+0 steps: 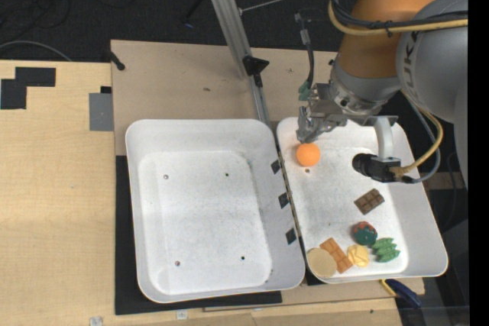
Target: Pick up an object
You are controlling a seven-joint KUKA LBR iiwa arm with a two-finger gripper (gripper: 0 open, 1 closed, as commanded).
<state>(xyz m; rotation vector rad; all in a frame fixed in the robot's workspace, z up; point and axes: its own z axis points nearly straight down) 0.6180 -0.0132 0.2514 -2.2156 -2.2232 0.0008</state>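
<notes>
Since the orange ball (308, 155) looks light, smooth and roll-prone, grip across its middle; gripper (307, 135) just above, state can't tell.

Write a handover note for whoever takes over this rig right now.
Gripper: low over the right bin's far left corner, just above the orange ball; nothing visibly held.
Things: the orange ball lies on the right bin floor. A brown block sits mid-bin. Clustered at the near edge: a red and green piece, a green piece, a yellow piece, an orange waffle-like piece and a tan disc.
Left bin: beside the right one.
Done: nothing lifted yet.
Left: grasp one object, likely the ball, and raise it.
</notes>
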